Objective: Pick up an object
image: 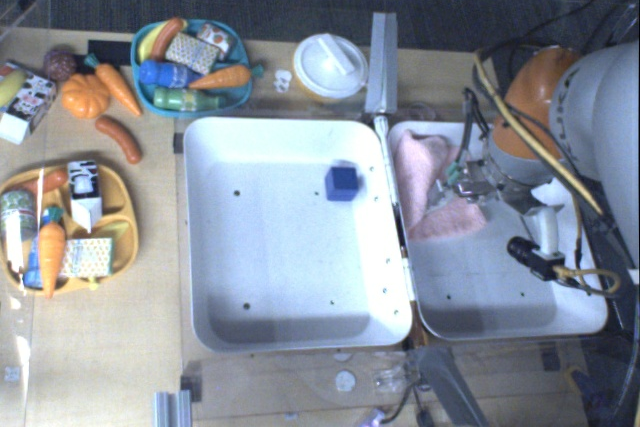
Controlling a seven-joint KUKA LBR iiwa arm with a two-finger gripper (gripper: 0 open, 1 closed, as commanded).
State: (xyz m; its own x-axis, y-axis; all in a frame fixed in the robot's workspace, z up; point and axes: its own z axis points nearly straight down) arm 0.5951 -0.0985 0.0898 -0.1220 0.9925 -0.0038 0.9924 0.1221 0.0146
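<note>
The end effector [455,183] hangs low in the right bin [520,315], right at the pink cloth [428,185], which lies bunched along that bin's left wall. Its tip touches or nearly touches the cloth's right side; whether it is clenched or released cannot be told, since the wrist and cables cover it. Behind it, to the right, rises the grey arm [600,115] with its orange band [535,90]. Well to the left of the end effector, across the wall between the bins, a small blue cube [342,182] sits alone in the left bin [280,305]. Farther left still, on the counter [150,315], stand a blue bowl [190,65] and a yellow tray [65,230] of toy food.
</note>
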